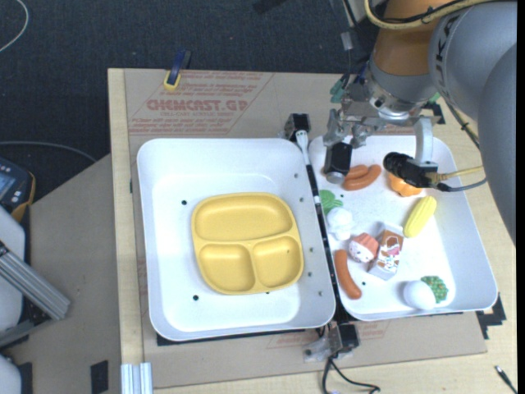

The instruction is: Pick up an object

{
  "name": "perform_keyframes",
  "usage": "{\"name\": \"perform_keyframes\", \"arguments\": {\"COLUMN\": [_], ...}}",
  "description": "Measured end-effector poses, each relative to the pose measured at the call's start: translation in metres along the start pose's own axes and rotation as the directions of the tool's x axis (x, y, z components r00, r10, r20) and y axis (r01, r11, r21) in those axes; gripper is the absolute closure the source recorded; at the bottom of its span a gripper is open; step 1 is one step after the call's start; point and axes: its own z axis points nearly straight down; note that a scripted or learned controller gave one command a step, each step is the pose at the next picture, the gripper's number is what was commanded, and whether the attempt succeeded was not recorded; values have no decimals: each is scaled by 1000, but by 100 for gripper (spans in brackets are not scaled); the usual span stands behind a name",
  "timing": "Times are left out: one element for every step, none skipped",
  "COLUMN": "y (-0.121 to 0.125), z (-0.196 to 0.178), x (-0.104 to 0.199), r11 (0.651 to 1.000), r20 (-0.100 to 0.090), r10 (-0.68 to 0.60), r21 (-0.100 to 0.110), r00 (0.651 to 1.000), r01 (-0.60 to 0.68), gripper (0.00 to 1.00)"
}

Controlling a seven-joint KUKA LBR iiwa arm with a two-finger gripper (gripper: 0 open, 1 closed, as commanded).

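Claw [337, 169]: dark, blocky; pointed down over the far end of the toy bin [469, 245], close to the wall shared with the tray bin [164, 212]; released or clenched cannot be told from this view.
Arm [476, 48]: smooth grey shell with an orange band above the wrist; reaching in from beyond the toy bin, wrist turned straight down.
Task's things: all lying loose in the toy bin, none seen in the claw.
Sausages, two: glossy orange-brown, rounded ends; first sausage [362, 176] just beside the claw on the arm's side, second sausage [347, 273] well apart, camera-side of the claw.
Orange piece [404, 189], one: smooth, curved; near the claw, past the first sausage.
Green leafy piece [330, 198], one: ruffled; just camera-side of the claw.
White lump [339, 218], one: rounded; touching the leafy piece, further from the claw.
Corn cob [419, 216], one: yellow, bumpy, oblong, tilted.
Small cartons, two: boxy, printed; pink-white carton [362, 249] touching the brown-topped carton [388, 254].
White ball [417, 294], one: smooth, with a green knobbly piece [435, 286] against it; farthest from the claw within the toy bin.
Yellow tray [246, 242], one: matte plastic, rounded corners, three compartments; in the tray bin, well apart from the claw.
Bins, two: shallow, white, side by side.
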Motion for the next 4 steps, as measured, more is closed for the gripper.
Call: {"name": "perform_keyframes", "arguments": {"y": [0, 1, 4, 1], "z": [6, 4, -13, 4], "x": [-10, -13, -5, -4], "r11": [1000, 1000, 1000, 1000], "r20": [1, 1, 0, 0], "r10": [3, 3, 1, 2], "r21": [4, 3, 0, 7], "r00": [1000, 1000, 1000, 1000], "r01": [-3, -3, -1, -2], "gripper": [100, 100, 100, 100]}}
